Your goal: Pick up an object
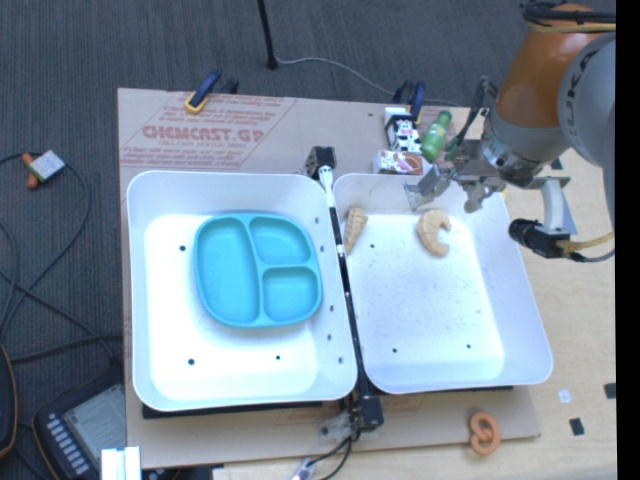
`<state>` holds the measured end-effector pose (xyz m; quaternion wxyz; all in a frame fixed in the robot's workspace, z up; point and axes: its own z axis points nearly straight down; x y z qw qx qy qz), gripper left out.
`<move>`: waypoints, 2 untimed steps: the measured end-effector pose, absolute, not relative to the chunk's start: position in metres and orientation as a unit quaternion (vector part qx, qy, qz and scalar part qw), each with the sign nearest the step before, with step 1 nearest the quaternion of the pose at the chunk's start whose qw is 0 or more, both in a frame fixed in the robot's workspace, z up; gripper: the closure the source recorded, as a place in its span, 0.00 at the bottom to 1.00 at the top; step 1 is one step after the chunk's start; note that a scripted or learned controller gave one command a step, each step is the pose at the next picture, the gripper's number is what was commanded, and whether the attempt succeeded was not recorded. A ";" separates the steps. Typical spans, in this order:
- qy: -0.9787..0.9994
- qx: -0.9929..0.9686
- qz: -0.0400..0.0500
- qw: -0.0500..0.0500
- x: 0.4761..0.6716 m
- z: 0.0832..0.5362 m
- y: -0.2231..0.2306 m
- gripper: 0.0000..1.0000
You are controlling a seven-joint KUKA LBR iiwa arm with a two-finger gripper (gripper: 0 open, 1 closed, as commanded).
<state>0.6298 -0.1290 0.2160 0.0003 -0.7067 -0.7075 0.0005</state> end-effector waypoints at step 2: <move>-0.706 -0.708 -0.002 -0.004 0.545 0.088 -0.121 0.00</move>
